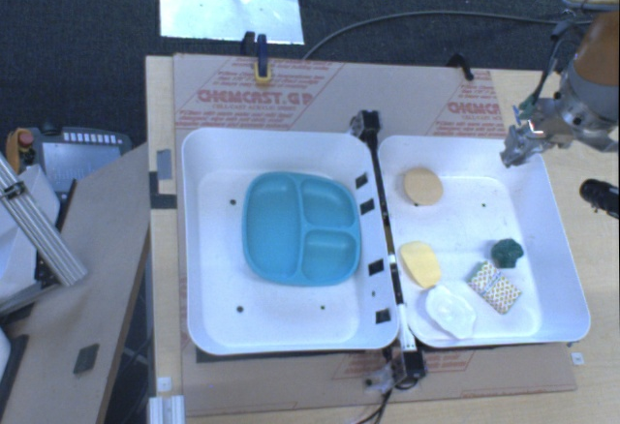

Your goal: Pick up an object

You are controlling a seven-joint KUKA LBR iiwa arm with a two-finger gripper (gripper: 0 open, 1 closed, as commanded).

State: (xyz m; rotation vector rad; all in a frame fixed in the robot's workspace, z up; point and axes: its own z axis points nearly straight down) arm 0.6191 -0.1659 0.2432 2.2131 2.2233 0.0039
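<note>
Above right bin's point(552, 209) far corner, hand point(515, 149), nothing held

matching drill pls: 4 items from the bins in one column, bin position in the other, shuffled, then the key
Things:
1. blue divided plastic plate
2. round tan cookie-like disc
3. dark green lumpy object
4. clear white plastic piece

Places:
A. right bin, front edge, beside the checkered packet
B. middle of the left bin
C. right bin, right side, behind the checkered packet
D. right bin, back left, behind the yellow oval piece

Pairs: 1-B, 2-D, 3-C, 4-A
</note>
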